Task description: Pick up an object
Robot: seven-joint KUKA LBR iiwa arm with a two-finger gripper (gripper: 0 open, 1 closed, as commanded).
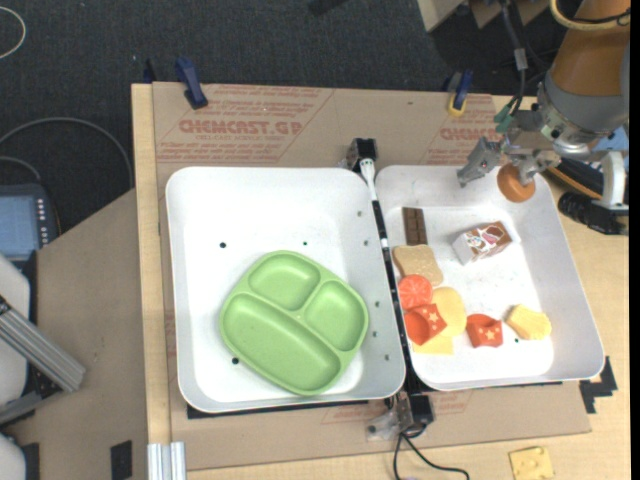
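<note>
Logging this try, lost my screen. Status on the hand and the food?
Hand up over right bin's far edge, orange ball between its fingers. Other food lies below in that bin. Green plate in left bin.

green plate (292, 320), white bins (190, 268), brown bar (415, 225)

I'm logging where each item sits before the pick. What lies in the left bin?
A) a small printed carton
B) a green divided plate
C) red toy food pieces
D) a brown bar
B: the green divided plate lies alone in the left bin, while the bar, carton and red pieces lie in the right bin.
</note>
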